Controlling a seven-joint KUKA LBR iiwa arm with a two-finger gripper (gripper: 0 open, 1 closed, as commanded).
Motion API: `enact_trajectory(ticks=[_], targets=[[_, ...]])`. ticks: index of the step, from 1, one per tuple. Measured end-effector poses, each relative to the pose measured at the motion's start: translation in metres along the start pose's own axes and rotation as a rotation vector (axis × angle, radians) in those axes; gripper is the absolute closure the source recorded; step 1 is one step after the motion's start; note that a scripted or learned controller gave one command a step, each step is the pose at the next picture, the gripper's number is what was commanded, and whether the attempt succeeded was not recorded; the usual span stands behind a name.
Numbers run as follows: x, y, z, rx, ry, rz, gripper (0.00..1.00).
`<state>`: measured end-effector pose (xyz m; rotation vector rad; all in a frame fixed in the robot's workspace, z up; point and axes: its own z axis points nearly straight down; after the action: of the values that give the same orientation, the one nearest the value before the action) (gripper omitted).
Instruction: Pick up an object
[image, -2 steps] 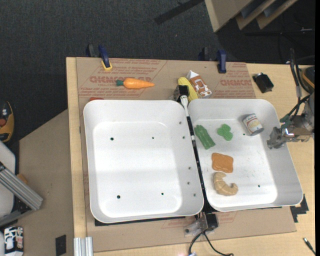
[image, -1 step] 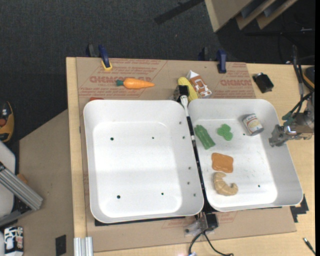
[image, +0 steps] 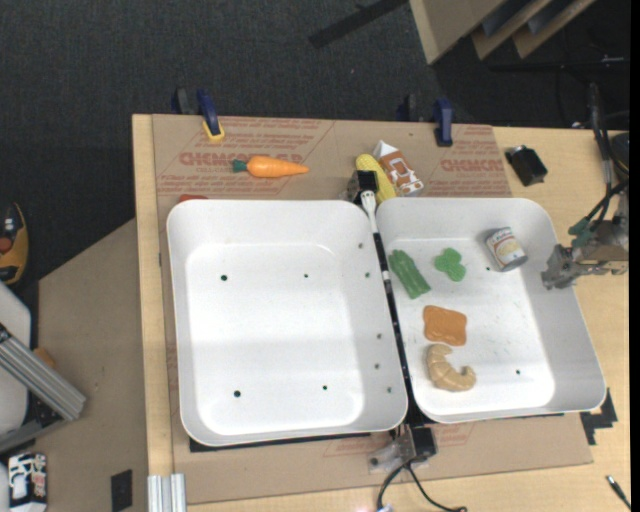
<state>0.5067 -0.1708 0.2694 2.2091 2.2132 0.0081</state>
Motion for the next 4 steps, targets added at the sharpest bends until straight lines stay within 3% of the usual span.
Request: enact_trajectory(ticks=[4], targets=[[0.000,0.003,-0.041,-0.011,-0.005,-0.003,1.00]])
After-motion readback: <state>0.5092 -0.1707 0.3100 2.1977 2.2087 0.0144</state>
